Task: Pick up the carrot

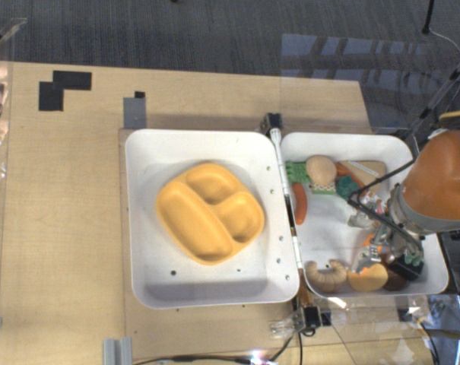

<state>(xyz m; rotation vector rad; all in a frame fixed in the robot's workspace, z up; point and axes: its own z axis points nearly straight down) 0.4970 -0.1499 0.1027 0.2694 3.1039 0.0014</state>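
Nearest in the right bin [321, 238] we see a curled brown pastry [328, 275] and the end effector [375, 251]; whether it is clenched we cannot tell. The smooth, tapered orange carrot [299, 202] lies by the bin's left wall, a beige rounded piece [321, 170] beyond.

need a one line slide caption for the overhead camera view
Grey, orange-banded arm's gripper low in the right white bin, apart from the orange carrot by its left wall; yellow divided tray in the left bin.

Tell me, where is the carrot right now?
The carrot lies in the right bin, against its left wall, just below a green piece and left of the gripper.
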